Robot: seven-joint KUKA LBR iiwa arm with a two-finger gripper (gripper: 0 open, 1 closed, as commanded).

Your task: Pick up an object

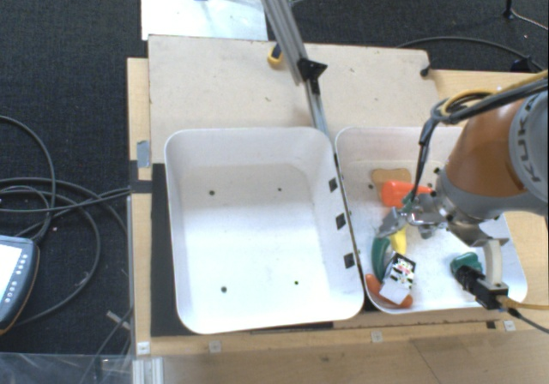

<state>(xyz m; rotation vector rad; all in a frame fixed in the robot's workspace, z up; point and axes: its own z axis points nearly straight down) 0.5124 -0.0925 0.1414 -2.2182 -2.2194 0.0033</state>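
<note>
Two white bins (257, 151) sat on a wooden bench (223, 82) over dark carpet (69, 31); the gripper (403, 221) hovered in the right bin, its grip state unclear.

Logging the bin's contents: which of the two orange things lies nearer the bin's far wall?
The tan-orange flat piece; the brighter orange block lies just below it.

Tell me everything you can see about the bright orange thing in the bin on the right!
The orange thing is small, chunky and smooth, like plastic. It lies flat in the right bin, toward the back, with a flatter tan-orange piece right behind it. The gripper hangs just in front of it, and the arm hides its right end, so its full shape is unclear.
</note>
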